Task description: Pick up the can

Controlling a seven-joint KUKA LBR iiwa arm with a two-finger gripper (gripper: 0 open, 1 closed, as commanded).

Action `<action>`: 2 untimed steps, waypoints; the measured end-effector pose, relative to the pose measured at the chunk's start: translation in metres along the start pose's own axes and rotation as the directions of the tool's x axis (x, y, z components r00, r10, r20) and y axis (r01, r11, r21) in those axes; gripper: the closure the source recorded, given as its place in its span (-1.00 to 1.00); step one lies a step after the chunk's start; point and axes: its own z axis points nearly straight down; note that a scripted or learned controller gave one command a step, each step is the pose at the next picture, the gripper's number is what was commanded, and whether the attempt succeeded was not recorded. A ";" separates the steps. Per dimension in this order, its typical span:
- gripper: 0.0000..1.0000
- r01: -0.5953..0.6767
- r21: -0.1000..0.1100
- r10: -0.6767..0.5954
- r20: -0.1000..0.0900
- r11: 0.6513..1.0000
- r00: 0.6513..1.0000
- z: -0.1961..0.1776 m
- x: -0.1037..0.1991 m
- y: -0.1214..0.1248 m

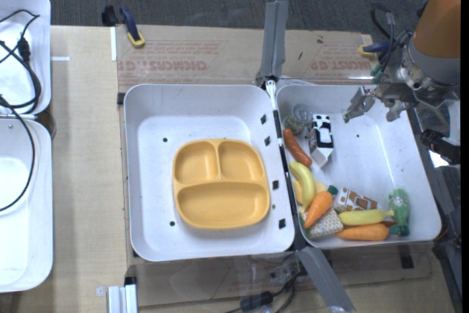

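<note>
Two fingers (357, 105) of the gripper (374, 103) are held apart, unladen, above the right bin (410, 157), near the can (299, 118).

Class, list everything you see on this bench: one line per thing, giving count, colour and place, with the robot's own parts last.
Bins: two, white, side by side on the bench.
Divided plate: one, yellow, centre of left bin.
Can: one, silvery, right bin's upper left corner.
Carton: one, black and white, beside the can.
Sausage: one, red-orange, right bin's left wall.
Bananas: two, yellow, right bin.
Carrots: two, orange, right bin's lower part.
Bottle: one, green, right bin's lower right corner.
Clamps: two, blue and yellow, bench's far edge.
Arm: one, grey and orange, right side.
Tool: one, grey, above right bin's upper right.
</note>
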 end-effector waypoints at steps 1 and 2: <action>-1.00 -0.022 -0.003 0.022 -0.001 1.000 1.000 0.150 -0.043 -0.011; -1.00 -0.266 -0.001 0.266 -0.001 0.964 0.964 0.109 0.010 -0.020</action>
